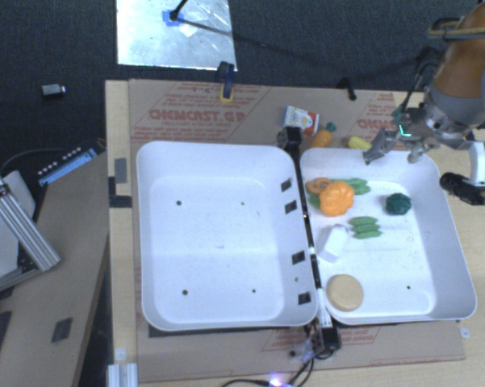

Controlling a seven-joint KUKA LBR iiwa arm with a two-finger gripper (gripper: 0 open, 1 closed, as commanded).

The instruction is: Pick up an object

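In the right bin (448, 252), the broccoli (398, 204) lies right of the pepper (336, 198), the pea pods (365, 227) below it, the round biscuit (344, 292) farther below.

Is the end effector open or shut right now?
Open: the end effector shows two fingers spread apart over the right bin's far rim, nothing between them.

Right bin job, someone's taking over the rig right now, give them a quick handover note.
Tool: fingers apart, holding nothing, above the right bin's far rim.
In that bin: orange pepper, dark green broccoli, green pea pod, white block, tan round cookie.
Done: nothing picked.
Left: descend, grasp one object, lift.
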